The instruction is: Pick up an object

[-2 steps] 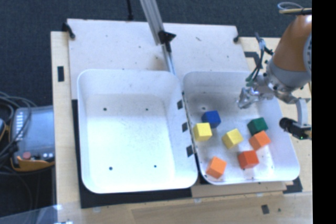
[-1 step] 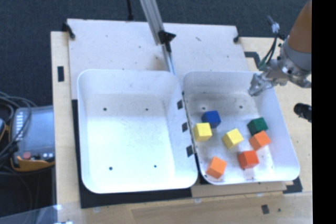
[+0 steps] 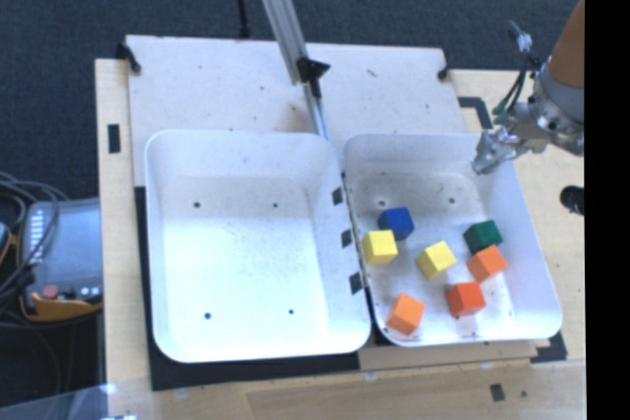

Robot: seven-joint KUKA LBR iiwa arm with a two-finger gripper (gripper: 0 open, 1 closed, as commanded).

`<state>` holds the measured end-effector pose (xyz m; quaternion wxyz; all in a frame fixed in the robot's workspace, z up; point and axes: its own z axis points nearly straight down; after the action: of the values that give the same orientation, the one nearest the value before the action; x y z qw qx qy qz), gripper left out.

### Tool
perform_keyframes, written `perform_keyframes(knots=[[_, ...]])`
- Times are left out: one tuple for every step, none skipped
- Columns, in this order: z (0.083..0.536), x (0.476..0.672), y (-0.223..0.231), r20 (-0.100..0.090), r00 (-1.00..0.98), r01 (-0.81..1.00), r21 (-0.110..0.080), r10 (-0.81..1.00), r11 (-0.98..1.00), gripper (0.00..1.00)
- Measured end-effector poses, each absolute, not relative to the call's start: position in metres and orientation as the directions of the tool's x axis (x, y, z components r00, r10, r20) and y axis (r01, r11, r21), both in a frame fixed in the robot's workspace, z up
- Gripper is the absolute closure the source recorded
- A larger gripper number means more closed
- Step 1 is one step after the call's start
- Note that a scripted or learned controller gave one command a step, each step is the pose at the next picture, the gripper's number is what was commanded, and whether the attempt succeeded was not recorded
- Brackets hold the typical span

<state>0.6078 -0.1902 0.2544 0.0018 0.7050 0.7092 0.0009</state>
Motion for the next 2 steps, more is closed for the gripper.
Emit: perform_keyframes(knots=[[0.249,0.613,-0.134,0.001,-0.007,1.000,0.000,1.000,0.007,1.00],[0.256,0.613,-0.084,0.002,-0.007,1.000,0.000,1.000,0.007,1.00]])
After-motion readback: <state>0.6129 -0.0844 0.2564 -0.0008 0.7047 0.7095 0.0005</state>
